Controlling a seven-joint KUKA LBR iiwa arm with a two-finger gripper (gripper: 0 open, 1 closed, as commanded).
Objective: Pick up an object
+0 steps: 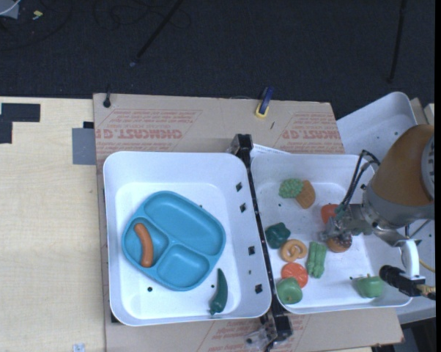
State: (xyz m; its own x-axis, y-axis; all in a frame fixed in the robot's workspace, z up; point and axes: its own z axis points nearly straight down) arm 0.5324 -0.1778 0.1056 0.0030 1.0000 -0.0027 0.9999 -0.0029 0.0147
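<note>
Two white bins sit on cardboard (206, 127) printed with mirrored red lettering, unreadable. The tool (338, 233) is low in the right bin (352, 169), over a brown object (340, 243) near its centre; its grip state cannot be told. The left bin (125, 189) holds a blue tray (184, 233) with a sausage (143, 243).

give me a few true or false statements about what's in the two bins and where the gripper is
1. The blue divided plate lies in the left bin. True.
2. A toy hot dog rests in one of the plate's compartments. True.
3. The dark green pepper lies on the plate. False: it lies on the bin floor beside the plate, near the front wall.
4. The gripper is over the left bin. False: it is down in the right bin, by a brown object.
5. The toy broccoli sits in the right bin. True.
</note>
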